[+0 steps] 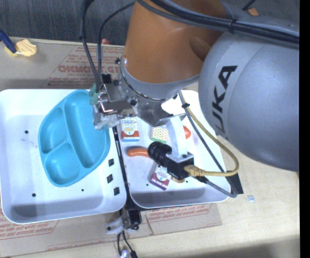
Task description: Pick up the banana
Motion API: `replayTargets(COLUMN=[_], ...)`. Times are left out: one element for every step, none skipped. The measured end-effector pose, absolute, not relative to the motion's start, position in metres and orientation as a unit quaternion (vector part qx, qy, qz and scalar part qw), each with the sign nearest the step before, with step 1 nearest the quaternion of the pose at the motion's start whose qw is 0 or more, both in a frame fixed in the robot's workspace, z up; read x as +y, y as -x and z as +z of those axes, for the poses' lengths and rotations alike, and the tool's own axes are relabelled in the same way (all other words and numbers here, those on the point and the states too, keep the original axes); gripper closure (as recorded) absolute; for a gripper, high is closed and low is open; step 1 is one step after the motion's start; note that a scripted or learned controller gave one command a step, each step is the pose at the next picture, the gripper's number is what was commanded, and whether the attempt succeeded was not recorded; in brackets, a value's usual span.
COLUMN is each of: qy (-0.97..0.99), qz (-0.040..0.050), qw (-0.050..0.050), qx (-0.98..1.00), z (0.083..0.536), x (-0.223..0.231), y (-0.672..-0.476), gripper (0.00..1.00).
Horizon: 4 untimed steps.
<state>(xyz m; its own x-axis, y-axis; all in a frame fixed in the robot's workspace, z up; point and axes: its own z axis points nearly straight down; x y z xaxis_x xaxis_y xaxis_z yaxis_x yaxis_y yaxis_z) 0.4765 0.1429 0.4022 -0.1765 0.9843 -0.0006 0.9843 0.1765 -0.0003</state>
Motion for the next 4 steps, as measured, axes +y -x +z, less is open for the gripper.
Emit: replayTargets(qy=[-0.465,-0.462,-0.275,-0.302], qz=[-0.0011,-0.0025,-0.0010,-0.0016], qw=[0.000,-0.002,-0.001,-0.003], qx=[0.885,0.887,0.961,0.953], z=[0.473,0.482,0.453,0.343], x=[0.091,0.092,0.007,-0.059], y=[-0.539,-0.539,-0.551,-0.560], gripper=[1.00,1.00,1.00,1.00])
